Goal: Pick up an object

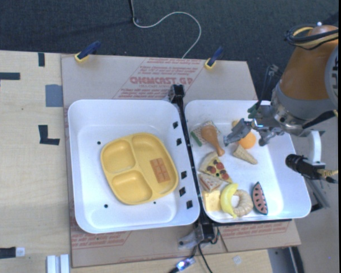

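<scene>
Far left of the gripper (245, 131), the left bin (82, 152) holds a yellow divided plate (137, 167) carrying a brown wafer (161, 170). Just left of it lies a drumstick (211, 136); pizza slice (215, 167) and banana (229, 199) sit below. Its open fingers straddle an orange ball (248, 141) without gripping. Cardboard (153, 79) underlies both bins.

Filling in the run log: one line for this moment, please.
end effector: over right bin, by orange | yellow tray: left bin
</scene>
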You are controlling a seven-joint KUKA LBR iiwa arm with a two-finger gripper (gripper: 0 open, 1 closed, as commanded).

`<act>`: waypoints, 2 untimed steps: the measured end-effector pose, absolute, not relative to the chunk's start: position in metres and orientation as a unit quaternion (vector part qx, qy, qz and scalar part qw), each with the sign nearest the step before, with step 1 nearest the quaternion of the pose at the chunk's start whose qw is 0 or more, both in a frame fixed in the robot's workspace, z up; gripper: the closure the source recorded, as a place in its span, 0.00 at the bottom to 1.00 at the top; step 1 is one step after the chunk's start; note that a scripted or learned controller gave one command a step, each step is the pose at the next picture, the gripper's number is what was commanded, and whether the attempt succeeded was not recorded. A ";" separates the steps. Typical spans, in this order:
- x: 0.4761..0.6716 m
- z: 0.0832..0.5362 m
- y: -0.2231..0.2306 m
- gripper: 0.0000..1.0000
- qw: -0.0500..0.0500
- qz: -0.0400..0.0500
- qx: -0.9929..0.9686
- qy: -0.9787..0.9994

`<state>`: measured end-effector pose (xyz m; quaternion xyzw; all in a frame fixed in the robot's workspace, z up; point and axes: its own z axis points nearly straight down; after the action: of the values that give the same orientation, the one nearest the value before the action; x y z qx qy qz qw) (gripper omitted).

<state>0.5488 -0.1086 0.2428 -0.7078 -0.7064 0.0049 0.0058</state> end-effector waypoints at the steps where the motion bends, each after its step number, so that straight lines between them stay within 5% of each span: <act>1: 0.551 0.250 -0.108 0.00 0.001 0.001 -0.707 -0.708; 2: 0.546 0.205 -0.107 0.00 0.002 0.002 -0.707 -0.708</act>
<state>0.5457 -0.1069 0.2052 -0.7067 -0.7075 0.0021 0.0019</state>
